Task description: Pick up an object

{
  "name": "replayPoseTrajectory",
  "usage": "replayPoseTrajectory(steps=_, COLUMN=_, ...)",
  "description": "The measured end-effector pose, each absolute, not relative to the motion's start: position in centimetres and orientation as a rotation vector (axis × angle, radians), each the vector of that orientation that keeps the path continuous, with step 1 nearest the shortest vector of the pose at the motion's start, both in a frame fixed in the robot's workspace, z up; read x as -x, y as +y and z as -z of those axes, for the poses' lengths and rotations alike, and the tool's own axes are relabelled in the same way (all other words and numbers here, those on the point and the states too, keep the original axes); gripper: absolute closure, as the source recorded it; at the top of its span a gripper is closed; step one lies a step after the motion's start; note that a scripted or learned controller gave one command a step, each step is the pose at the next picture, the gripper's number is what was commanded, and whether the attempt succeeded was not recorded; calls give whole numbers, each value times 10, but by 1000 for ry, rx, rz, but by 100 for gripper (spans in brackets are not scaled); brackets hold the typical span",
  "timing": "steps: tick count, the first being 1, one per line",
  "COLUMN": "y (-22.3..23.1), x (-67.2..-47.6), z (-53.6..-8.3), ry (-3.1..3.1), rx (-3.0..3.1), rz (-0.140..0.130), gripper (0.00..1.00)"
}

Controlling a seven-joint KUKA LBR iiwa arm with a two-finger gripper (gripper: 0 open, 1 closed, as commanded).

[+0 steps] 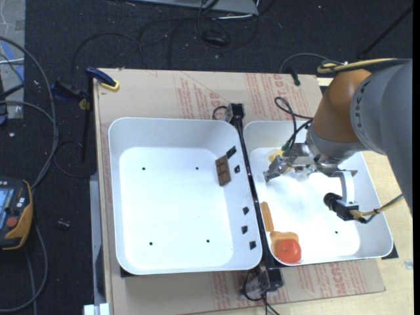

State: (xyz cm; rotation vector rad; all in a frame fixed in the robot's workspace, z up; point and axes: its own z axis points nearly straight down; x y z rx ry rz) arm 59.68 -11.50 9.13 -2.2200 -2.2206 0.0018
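You have two shallow white bins side by side: the left bin (131, 176) holds a small brown block (223, 171) by its right wall; the right bin (371, 235) holds a round orange-red toy (287, 248) in its near left corner.

The arm (367, 104) is cut off by the right edge, and its wrist hides part of the right bin (374, 241), also part of the far wall. The gripper (274, 170) is small and dark, its tip hard to make out. A yellow object (277, 155) behind it is mostly hidden. The device (14, 214) at the left edge is cut off.
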Motion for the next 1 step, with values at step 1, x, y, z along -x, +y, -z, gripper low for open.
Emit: replayPoseTrajectory(steps=1, y=-115, x=-597, z=-103, ry=-2222, rx=2221, rz=0, gripper=100)
